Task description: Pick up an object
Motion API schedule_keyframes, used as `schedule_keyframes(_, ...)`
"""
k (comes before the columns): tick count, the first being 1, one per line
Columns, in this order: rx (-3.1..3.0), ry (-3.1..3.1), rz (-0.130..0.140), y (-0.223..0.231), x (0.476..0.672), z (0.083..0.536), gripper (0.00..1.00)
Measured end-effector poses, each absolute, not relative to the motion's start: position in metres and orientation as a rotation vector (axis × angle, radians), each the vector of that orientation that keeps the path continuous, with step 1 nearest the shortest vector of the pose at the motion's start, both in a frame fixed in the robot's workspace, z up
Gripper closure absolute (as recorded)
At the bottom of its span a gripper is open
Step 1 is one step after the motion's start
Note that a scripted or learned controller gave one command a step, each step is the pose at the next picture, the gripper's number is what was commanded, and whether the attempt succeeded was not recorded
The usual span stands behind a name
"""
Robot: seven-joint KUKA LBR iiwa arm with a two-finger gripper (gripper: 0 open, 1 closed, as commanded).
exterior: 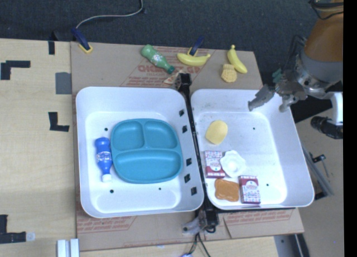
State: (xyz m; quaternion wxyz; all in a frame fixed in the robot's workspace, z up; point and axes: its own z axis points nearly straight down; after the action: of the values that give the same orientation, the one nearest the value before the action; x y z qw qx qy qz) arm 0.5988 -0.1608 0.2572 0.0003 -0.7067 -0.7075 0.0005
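Looking at the right bin (290, 155), you've got 5 candidates: a pale yellow rounded lump (216, 132) sitting alone mid-bin, then a cluster near the front wall: a red-and-white carton (213, 164), a white cup-like piece (232, 164) touching it, an orange-brown bread-like item (226, 189), and a 2nd red carton (249, 189) just beside that. Your gripper (273, 98) hovers over the bin's far right corner, 2 fingers spread apart, pinching nothing. Open floor runs along the bin's right half and back. Front cluster sits tight together, close to the front wall. The left bin (83, 139) has a blue divided tray (146, 151) and a blue bottle (103, 158) beside it.
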Motion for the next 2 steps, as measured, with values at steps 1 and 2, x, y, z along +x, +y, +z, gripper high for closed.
schedule_keyframes(1,-2.217,-2.221,0.003,-0.113,0.595,0.152,0.00)
schedule_keyframes(2,-2.222,-2.223,-0.001,-0.105,0.618,0.086,0.00)
